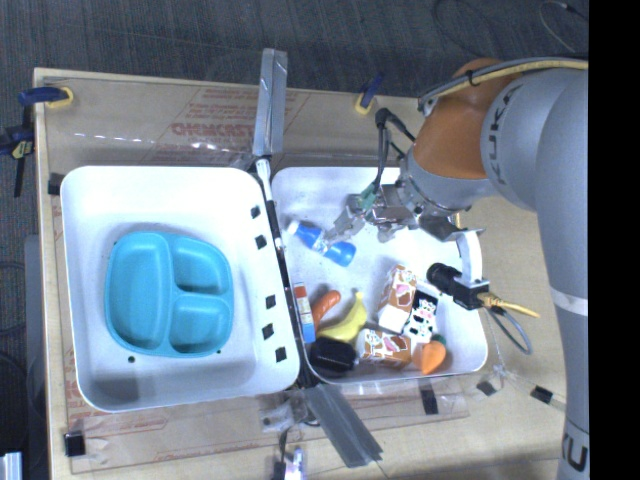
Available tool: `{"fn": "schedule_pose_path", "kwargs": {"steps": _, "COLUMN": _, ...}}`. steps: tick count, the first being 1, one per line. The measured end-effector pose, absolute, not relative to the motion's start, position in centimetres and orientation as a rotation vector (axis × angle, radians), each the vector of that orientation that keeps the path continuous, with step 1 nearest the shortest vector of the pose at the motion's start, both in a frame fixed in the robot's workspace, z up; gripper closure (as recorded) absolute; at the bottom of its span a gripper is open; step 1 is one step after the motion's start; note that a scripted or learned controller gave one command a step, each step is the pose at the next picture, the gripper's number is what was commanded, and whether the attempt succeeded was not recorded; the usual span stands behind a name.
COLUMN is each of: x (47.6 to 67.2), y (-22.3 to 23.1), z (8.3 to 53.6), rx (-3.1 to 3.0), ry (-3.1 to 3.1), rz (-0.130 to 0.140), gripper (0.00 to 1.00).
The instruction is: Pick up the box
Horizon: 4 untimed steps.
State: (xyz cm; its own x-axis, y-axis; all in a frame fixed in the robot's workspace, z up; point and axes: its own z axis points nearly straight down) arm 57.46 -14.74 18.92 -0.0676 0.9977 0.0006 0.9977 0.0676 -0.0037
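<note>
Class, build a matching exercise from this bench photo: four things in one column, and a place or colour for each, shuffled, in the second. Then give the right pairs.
Things
1. divided tray
2. banana
3. blue cup
4. gripper

Descriptions
A. yellow, in the right bin
B. light blue, in the left bin
C. at the end of the arm, over the right bin
D. lying on its side just below the gripper

Pairs: 1-B, 2-A, 3-D, 4-C

Left bin (80,268): one blue divided tray (168,295), lying flat near the middle.
Right bin (300,190): blue cup (325,242) on its side; box (399,300) with giraffe-like pattern; a second patterned carton (385,348) beside it; banana (347,319); two orange carrots (325,307); black round item (331,357).
Arm: grey with orange band (455,138), gripper (360,213) low over the bin's upper part, just beside the cup, apart from the box.
Bench (150,108): bears both bins.
</note>
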Motion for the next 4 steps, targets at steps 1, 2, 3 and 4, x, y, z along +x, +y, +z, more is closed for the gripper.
{"fn": "schedule_pose_path", "kwargs": {"steps": 1, "x": 55.5, "y": -12.0, "z": 9.9, "rx": -1.559, "ry": -2.759, "rz": 0.009, "gripper": 0.0}}
{"fn": "schedule_pose_path", "kwargs": {"steps": 2, "x": 60.7, "y": -13.8, "z": 9.2, "rx": -1.572, "ry": -2.72, "rz": 0.001, "gripper": 0.0}}
{"fn": "schedule_pose_path", "kwargs": {"steps": 3, "x": 60.7, "y": -13.8, "z": 10.3, "rx": -1.57, "ry": -2.723, "rz": 0.002, "gripper": 1.0}}
{"fn": "schedule_pose_path", "kwargs": {"steps": 4, "x": 56.2, "y": -7.4, "z": 24.9, "rx": -1.476, "ry": -2.775, "rz": 0.0, "gripper": 1.0}}
